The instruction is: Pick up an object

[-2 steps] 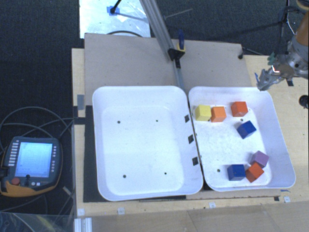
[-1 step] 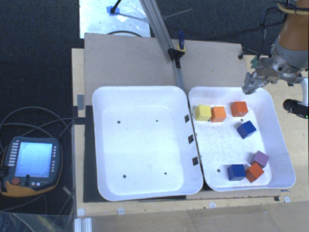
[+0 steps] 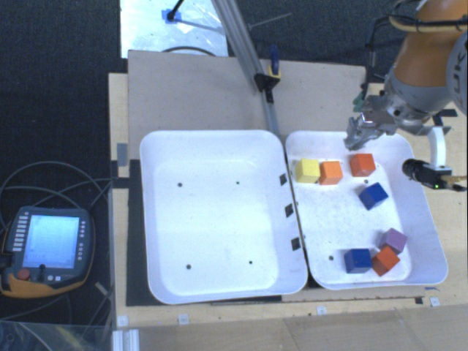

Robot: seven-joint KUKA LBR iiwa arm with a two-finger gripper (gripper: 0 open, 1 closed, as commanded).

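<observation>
Grey arm [image 3: 420, 101] with orange band, black cables, metallic tool [image 3: 360, 134]

Single fixed camera above bench [image 3: 219, 93], slanted down on both bins.

A teach pendant [image 3: 45, 251] lies left of the bench, cables [image 3: 44, 178] looping around it.

My arm [image 3: 428, 42] is grey with an orange band; both bins [image 3: 212, 145] are white; in the right one sit a yellow block [image 3: 307, 170], three orange blocks [image 3: 330, 172], two blue blocks [image 3: 373, 195] and a purple block [image 3: 395, 239].
</observation>
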